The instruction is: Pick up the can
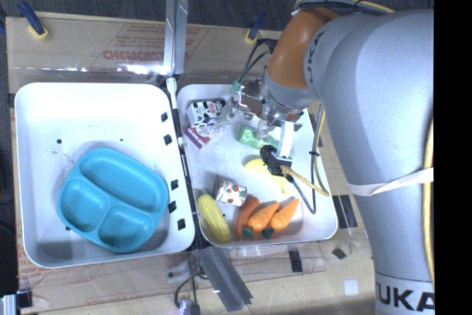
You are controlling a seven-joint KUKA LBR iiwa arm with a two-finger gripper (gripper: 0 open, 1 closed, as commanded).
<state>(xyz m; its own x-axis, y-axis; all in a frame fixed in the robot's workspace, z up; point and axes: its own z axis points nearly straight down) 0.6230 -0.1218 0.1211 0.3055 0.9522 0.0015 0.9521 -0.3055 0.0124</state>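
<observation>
The arm reaches in from the right over the right bin (318, 226), its orange band above the wrist and the gripper (251, 113) low over the far half of that bin; whether it is open or closed cannot be told from this angle, and nothing is seen held in it. The can (231, 193), white with red and green spots, lies tilted in the near half of the right bin, well apart from the gripper and untouched. Just beside the can on its near side lies a yellow corn cob (214, 218), and to the right of it three orange carrots (267, 216) lie close together along the near wall. A small green item (249, 136) sits under the gripper's side, with a yellow item (255, 166) just nearer. A black-and-white patterned carton (207, 113) and a striped piece (198, 135) lie by the far left corner. The left bin (44, 107) holds a blue divided plate (112, 197)
</observation>
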